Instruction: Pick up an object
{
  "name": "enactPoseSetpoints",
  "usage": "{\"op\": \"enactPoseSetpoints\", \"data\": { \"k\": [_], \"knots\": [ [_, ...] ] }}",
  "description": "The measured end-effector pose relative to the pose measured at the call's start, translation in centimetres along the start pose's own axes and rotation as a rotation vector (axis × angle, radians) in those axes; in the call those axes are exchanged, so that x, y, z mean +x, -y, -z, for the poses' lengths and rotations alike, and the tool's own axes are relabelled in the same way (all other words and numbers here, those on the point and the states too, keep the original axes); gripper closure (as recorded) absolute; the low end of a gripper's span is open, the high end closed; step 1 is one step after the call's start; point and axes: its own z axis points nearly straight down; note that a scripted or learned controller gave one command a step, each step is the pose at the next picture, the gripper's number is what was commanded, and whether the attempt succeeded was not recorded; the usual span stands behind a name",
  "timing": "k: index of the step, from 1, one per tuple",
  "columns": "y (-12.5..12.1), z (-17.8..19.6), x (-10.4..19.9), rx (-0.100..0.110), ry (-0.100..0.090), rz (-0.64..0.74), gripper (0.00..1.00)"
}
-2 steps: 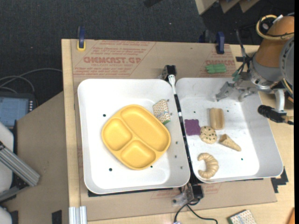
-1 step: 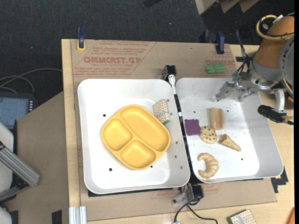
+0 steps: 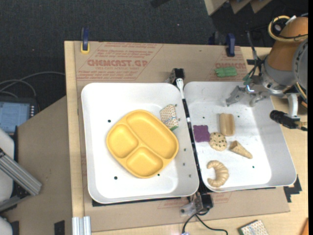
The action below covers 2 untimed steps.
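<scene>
Arm (image 3: pixel 286 48) low over the right bin's (image 3: pixel 274 175) far corner, end effector (image 3: pixel 243 96) spread wide, nothing between its fingers.

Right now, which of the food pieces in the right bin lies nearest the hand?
The tan block, standing lengthwise at the top of the group. The hand hangs just up and right of it; the cookie, cone, purple piece and croissant lie lower.

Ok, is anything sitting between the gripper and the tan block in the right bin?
Nothing visible does. The gripper hangs over the right bin's upper part, and the block lies below it in the view, with bare bin floor between. The purple piece and cookie lie beyond the block.
</scene>
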Motion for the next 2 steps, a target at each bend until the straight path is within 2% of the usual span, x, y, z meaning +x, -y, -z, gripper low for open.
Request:
{"op": "enactPoseSetpoints", "data": {
  "k": [2],
  "knots": [
    [0.01,-0.01,-0.01,0.000,0.000,0.000,0.00]
  ]
}}
